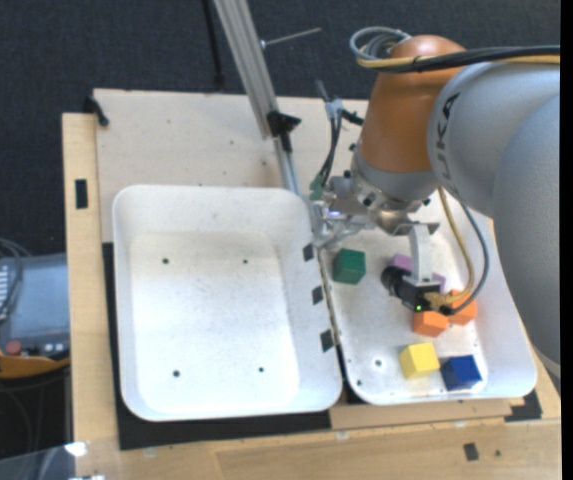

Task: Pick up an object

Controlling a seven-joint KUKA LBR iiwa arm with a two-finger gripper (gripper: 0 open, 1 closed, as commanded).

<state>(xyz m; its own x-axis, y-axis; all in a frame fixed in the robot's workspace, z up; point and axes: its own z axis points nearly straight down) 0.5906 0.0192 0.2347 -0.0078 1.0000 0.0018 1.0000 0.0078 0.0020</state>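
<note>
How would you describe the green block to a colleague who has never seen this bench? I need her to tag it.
Look in the right-hand white bin, the one under the grey and orange arm. Near that bin's left wall, just below the gripper, sits the green block. It is the only green piece; the yellow block and blue block lie at the front.

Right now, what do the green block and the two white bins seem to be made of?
The green block: probably painted wood or hard plastic, with a matte, even colour and crisp edges; the view cannot settle which. The left bin and the right bin: likely moulded plastic, with smooth rounded rims and a faint sheen; the left bin's floor looks finely speckled or scuffed.
</note>
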